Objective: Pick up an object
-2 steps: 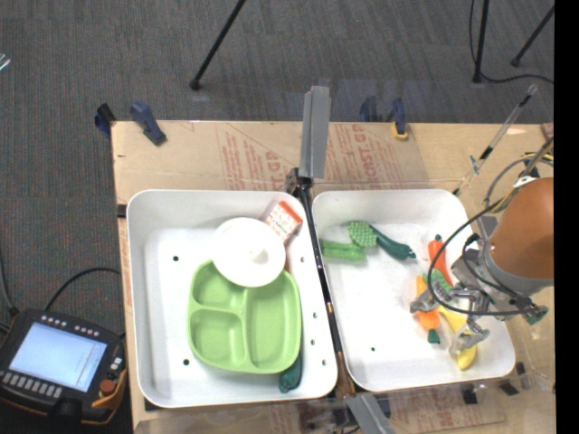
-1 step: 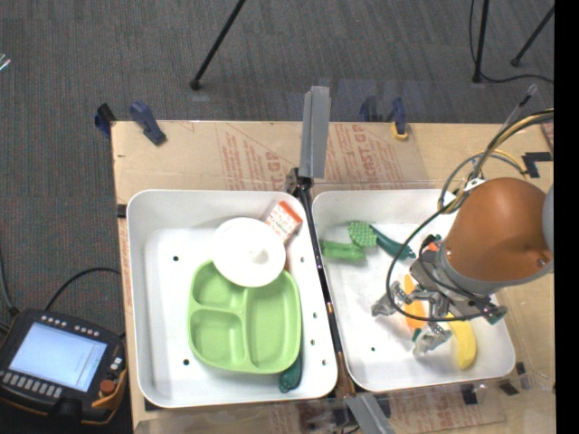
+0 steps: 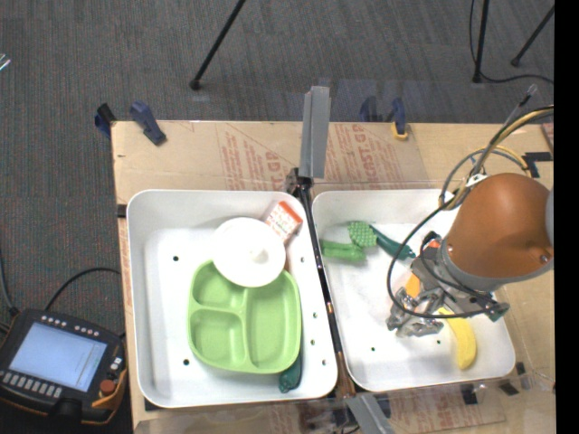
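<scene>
Your pincer (image 3: 414, 322) hangs low in the right bin (image 3: 362, 369); you cannot tell how wide it stands or whether it grips anything. The banana (image 3: 462, 343) lies just to its right, touching or nearly so. The green spatula (image 3: 355, 242) sits up-left of it, the divided green plate (image 3: 244, 328) far left.

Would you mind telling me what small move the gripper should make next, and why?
Probably a short shift toward the banana, then a descent onto it. The gripper sits low in the right bin, just left of the banana, with nothing visibly between its fingers, and the banana is the nearest object.
</scene>
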Robot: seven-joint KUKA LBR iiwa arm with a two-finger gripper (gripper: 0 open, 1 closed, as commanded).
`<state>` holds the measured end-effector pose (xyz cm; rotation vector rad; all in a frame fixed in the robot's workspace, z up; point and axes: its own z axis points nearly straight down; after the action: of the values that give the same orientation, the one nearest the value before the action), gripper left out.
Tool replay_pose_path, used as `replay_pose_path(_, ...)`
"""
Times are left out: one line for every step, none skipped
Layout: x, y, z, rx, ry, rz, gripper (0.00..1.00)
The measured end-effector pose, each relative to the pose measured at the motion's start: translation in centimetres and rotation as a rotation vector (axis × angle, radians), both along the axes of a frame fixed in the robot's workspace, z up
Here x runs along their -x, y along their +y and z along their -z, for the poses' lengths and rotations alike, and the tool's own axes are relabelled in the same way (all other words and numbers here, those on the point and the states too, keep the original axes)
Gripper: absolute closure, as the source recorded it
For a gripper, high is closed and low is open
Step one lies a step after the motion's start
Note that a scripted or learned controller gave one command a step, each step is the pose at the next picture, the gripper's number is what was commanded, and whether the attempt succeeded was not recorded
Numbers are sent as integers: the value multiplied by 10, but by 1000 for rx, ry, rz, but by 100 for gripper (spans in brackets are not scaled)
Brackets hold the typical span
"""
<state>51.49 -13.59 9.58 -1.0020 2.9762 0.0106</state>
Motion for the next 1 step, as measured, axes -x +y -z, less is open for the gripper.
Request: replay_pose_path(-4,80,-124,6,-16,-97,100)
